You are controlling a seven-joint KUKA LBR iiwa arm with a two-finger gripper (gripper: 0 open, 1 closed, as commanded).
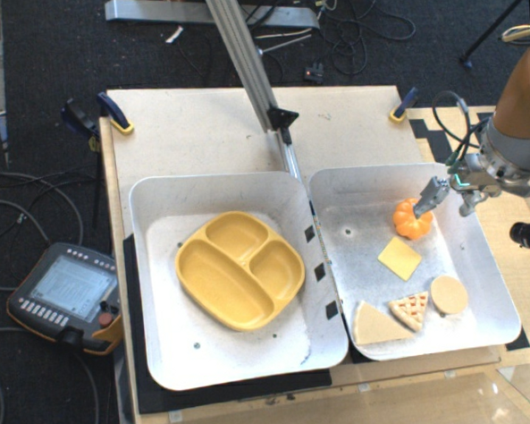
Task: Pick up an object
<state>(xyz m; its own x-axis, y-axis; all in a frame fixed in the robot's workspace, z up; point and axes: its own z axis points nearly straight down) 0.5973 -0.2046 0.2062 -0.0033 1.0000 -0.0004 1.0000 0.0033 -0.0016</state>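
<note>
Orange toy fruit (411,221) sits at twelve o'clock in the right bin (488,265); my gripper (450,195) hangs at its two o'clock, fingers spread, holding nothing; I judge this the approach; next, straddle and close; cheese square (399,258) lies just beside at six; yellow divided plate (240,269) fills the left bin (149,214).

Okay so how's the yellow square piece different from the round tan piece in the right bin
The yellow square piece is flat, bright yellow and straight-edged, while the round tan piece is pale tan and looks thicker. The square lies mid-bin, just below the orange fruit; the round one sits nearer the front right corner, beside the pie slice. Both lie loose in the right bin.
</note>
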